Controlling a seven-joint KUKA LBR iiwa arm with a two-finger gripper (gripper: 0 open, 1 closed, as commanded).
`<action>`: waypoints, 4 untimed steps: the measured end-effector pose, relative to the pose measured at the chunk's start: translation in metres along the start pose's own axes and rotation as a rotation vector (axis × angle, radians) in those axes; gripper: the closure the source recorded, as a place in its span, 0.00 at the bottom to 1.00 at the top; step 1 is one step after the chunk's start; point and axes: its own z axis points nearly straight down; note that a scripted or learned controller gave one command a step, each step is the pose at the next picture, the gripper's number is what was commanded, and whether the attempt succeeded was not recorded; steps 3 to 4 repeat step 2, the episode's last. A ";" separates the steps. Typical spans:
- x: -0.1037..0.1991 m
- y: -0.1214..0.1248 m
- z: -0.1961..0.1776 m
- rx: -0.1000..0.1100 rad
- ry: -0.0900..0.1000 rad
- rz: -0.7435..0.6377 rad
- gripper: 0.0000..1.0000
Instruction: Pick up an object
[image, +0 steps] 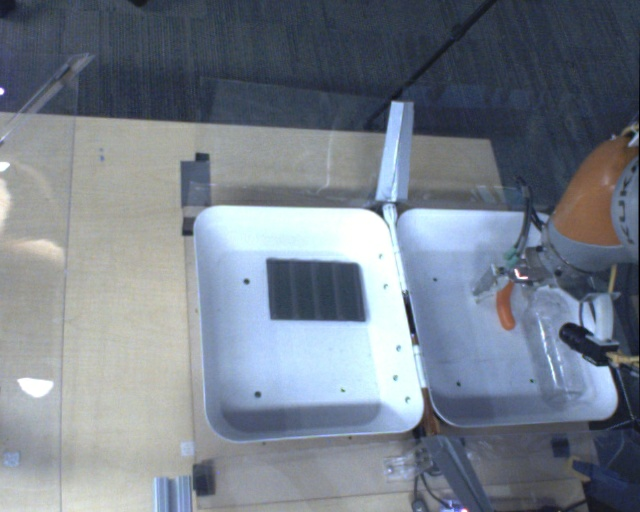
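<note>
Two white bins (300, 225) are sitting side by side. One orange object (506, 308) and one clear bottle (553, 350) are lying in the right one, beside the gripper (520, 268); its state cannot be told.

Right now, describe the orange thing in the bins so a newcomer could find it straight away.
Look at the right bin of the two white bins. Near its upper right, just under the arm's gripper, lies a small orange object, elongated and roughly upright in the picture. A clear plastic bottle lies beside it, but only this one is orange.
</note>
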 end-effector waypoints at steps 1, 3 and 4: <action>0.002 0.003 -0.013 -0.007 0.000 -0.002 1.00; 0.063 0.039 -0.109 0.004 0.001 0.221 1.00; 0.063 0.039 -0.109 0.004 0.001 0.221 1.00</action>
